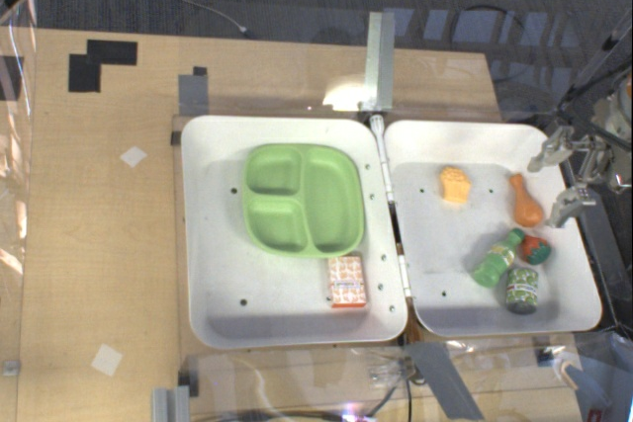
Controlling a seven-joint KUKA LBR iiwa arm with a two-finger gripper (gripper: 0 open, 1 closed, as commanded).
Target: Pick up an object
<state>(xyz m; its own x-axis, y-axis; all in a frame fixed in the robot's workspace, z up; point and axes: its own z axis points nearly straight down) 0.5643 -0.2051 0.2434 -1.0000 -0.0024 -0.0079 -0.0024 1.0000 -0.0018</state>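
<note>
Across the counter (109, 242) sit two white bins. The left bin (213, 212) carries a green divided plate (302, 200) and, toward its near edge, a small patterned box (346, 281). The right bin (435, 282) has a yellow toy (454, 185) mid-bin, an orange carrot-like piece (526, 203) by the right wall, and a green bottle (497, 260) and small can (522, 289) at the near right corner. The claw (572, 177) hangs spread and empty over that wall. The carrot piece looks light, rigid, slick; its thick end seems the best grip. Something red behind the bottle is unclear.
</note>
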